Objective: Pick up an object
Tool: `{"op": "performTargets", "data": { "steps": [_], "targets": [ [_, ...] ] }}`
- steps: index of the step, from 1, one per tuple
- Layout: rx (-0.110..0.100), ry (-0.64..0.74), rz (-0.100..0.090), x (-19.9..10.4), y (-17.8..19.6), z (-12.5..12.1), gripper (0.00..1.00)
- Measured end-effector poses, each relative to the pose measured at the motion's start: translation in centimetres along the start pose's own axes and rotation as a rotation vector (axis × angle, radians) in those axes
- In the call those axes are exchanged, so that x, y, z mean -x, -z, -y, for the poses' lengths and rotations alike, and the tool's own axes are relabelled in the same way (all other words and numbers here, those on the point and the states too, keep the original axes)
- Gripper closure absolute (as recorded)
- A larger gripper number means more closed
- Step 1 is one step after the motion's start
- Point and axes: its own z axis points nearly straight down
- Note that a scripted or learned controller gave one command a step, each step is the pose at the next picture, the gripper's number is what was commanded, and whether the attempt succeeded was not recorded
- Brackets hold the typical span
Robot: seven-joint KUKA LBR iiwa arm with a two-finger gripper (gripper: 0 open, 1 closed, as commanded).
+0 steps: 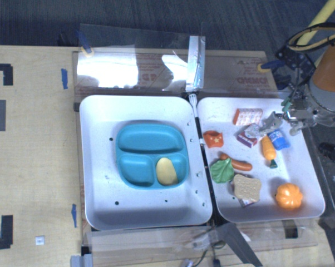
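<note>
From the overhead camera, the carrot (269, 151) serves as the landmark: a small orange toy lying in the right bin (312, 204), its long axis running up and down the picture with a slight tilt, the green tip pointing toward the near edge. The gripper (280, 122) hangs just above and slightly right of the carrot's upper end, over a blue-and-white bottle (277, 138) that touches the carrot's top on its right. Whether the fingers stand apart or together cannot be told; metal parts and clutter blur them, and nothing is clearly seen between them.

Left of the carrot lie a purple packet (247, 136) and, farther up, a pink-and-white box (248, 116). Below and left sit a sausage (238, 163), a green leaf (222, 171) and a slice of bread (247, 188); an orange pumpkin (289, 196) rests below. Well to the left, a yellow lemon (166, 171) sits in the blue tray (151, 141) in the left bin (95, 149).

The nearest candidates look to be the bottle and carrot, directly beneath the gripper; a short descent would seem enough.
</note>
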Motion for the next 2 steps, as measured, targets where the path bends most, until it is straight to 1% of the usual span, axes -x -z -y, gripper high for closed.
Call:
{"op": "performTargets", "data": {
  "steps": [1, 2],
  "targets": [
    [0.005, 0.088, 0.004, 0.0, 2.1, -1.2, 0.0],
    [0.004, -0.13, 0.001, -3.6, 5.6, -1.6, 0.0]
  ]
}}
